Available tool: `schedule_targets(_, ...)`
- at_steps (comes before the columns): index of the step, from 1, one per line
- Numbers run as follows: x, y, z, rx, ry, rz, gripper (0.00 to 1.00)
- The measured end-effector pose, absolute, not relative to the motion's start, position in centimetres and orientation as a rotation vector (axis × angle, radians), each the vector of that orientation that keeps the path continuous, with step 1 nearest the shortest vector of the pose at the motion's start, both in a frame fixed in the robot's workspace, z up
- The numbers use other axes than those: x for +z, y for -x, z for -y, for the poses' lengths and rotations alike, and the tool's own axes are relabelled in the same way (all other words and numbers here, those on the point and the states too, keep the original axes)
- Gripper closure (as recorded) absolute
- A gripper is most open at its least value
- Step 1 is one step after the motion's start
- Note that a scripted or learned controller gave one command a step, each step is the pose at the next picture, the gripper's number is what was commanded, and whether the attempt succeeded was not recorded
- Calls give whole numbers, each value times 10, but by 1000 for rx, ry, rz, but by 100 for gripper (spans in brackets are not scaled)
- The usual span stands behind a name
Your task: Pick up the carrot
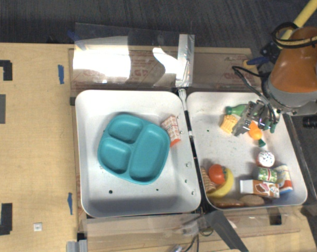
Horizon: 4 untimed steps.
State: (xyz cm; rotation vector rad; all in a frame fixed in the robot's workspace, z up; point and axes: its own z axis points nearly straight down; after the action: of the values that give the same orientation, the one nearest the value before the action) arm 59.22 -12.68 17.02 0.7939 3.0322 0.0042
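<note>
Two cartons (267, 181) bear unreadable print; pincer (254, 123) state beside the carrot (256, 132) is unclear.

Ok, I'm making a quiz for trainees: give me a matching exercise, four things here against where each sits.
Things:
1. plate
2. carrot
3. banana
4. corn

Places:
A. right bin, near left corner
B. left bin, middle
C. right bin, just left of the gripper
D. right bin, under the gripper

Pairs: 1-B, 2-D, 3-A, 4-C
</note>
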Motion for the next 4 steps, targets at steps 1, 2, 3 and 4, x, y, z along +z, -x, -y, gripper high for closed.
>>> schedule_targets(1, 180, -593, 127, 3, -791, -3029, 100)
schedule_targets(2, 191, -595, 127, 3, -786, -3023, 100)
schedule_targets(3, 201, -598, 85, 2, -590, -3077, 100)
schedule_targets(4, 119, -590, 137, 0, -381, -3120, 100)
